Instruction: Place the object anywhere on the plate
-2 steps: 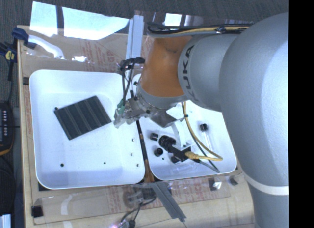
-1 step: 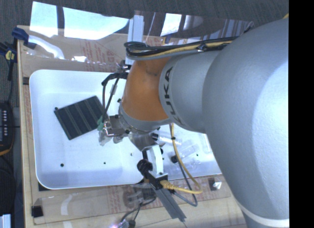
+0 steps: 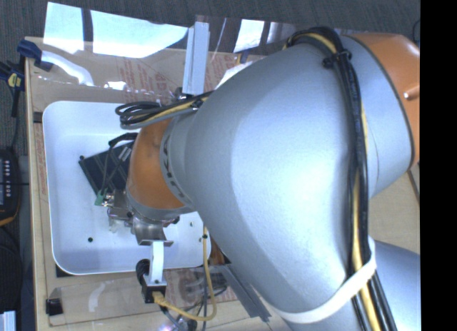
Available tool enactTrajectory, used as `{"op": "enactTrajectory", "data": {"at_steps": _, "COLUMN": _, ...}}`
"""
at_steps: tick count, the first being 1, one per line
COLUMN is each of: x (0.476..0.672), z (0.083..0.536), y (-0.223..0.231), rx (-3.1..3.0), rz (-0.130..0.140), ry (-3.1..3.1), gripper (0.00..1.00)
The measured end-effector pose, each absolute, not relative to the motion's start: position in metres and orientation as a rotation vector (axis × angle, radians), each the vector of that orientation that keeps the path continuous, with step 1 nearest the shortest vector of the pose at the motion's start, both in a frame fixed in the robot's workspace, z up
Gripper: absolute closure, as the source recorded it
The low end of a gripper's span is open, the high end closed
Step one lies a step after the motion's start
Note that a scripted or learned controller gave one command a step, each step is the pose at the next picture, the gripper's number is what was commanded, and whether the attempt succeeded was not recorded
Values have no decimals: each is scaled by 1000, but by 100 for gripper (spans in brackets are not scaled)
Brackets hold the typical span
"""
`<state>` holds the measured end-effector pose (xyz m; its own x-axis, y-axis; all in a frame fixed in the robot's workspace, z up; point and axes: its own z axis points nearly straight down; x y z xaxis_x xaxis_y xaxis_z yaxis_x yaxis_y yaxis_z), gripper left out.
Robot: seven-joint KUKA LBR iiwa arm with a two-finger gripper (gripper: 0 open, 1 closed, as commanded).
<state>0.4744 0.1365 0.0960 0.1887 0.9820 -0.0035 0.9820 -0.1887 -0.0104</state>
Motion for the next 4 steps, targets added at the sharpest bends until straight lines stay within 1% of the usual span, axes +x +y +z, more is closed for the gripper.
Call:
{"op": "enactTrajectory", "data": {"at_steps": 1, "x": 476, "z": 174, "y": 124, "rx": -2803, "rz": 9, "ry": -1410, "gripper": 100}}
{"op": "enactTrajectory", "data": {"at_steps": 2, "x": 477, "z": 189, "y": 63, "rx": -2874, "rz": 9, "ry": -1261, "gripper": 100}}
{"op": "enactTrajectory", "data": {"at_steps": 3, "x": 477, "z": 270, "y": 112, "rx": -2948, "rz": 10, "ry": -1079, "gripper": 100}}
{"op": "enactTrajectory", "data": {"at_steps": 4, "x": 477, "z": 188, "y": 65, "rx": -2948, "rz": 15, "ry": -1075, "gripper": 100}}
